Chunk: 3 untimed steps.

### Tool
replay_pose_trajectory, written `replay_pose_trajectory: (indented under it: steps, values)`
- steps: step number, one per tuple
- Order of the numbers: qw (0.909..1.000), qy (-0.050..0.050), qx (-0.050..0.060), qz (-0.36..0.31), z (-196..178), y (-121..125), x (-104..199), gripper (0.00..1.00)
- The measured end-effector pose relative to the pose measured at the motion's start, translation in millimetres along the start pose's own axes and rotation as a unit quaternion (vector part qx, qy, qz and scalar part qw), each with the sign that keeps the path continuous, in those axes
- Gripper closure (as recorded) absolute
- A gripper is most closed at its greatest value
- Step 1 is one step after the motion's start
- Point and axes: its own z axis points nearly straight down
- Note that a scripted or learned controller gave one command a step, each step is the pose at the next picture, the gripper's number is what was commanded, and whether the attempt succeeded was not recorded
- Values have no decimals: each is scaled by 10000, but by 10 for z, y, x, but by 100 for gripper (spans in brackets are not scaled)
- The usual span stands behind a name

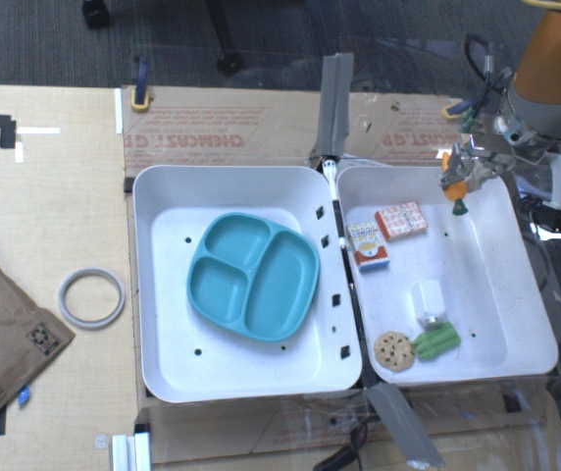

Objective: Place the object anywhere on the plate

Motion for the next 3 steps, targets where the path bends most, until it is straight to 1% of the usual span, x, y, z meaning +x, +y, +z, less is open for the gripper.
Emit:
replay_pose_trajectory:
  steps: [1, 2, 3]
  values:
    - [10000, 8, 9, -81, 251, -1074, 719, 100]
    - [9987, 8, 7, -514, 246, -1218, 1392, 100]
    - [9987, 2, -4, -516, -30, -1449, 2324, 100]
